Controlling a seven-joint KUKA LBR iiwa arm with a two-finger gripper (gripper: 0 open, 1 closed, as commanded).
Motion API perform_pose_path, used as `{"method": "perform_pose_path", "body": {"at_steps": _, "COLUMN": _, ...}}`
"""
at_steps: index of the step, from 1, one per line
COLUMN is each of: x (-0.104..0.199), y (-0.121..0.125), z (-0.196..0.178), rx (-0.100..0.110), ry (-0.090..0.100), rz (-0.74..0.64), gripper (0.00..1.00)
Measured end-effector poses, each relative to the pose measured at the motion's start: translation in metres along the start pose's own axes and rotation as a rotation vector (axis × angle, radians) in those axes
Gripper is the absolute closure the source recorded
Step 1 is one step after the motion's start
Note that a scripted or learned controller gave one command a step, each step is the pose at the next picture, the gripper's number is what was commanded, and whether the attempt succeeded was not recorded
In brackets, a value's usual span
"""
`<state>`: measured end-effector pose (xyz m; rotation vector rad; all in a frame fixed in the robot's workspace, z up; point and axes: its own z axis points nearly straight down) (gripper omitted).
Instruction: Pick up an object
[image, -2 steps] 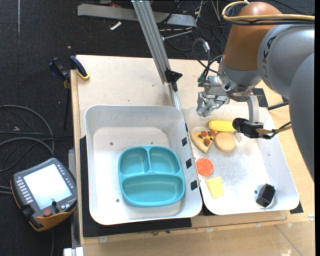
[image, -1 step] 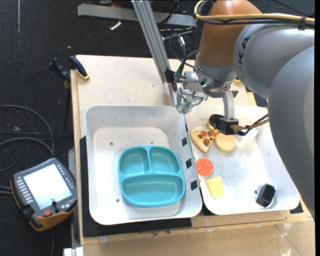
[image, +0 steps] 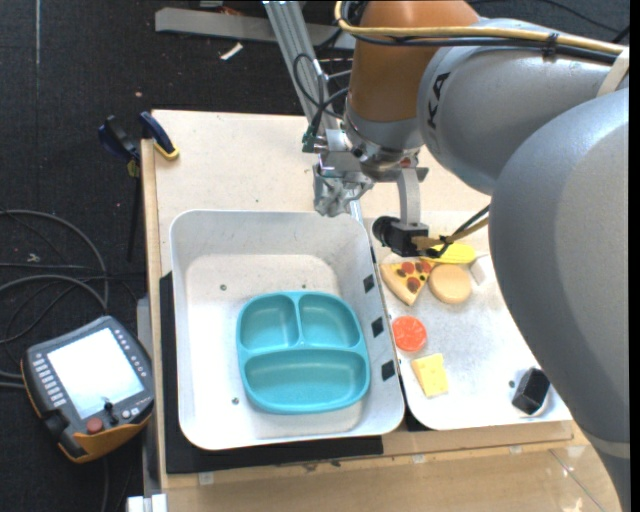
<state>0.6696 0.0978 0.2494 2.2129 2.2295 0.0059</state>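
Two bins (image: 200, 260) (image: 485, 345), one blue tray (image: 300, 352), one pizza slice (image: 405, 277), two discs (image: 450, 285) (image: 408, 333), one yellow block (image: 431, 375) and one black block (image: 529, 390) are counted.

A teal three-compartment plastic plate (image: 300, 352) lies in the left white bin (image: 200, 300), lower centre. Right of it lie a toy pizza slice (image: 405, 278), an orange-red disc (image: 409, 333) and a yellow block (image: 431, 375). The grey pincer (image: 338, 200) hangs at upper centre.

Glossy plastic tray (image: 300, 352) — matt bins (image: 200, 260)

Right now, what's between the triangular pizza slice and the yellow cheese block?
A round orange-red disc, like a tomato slice, in the camera view.
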Motion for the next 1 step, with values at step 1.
{"method": "perform_pose_path", "body": {"at_steps": 1, "x": -0.0042, "y": -0.0005, "z": 0.0000, "rx": 0.002, "ry": -0.003, "rz": 0.005, "gripper": 0.00}}
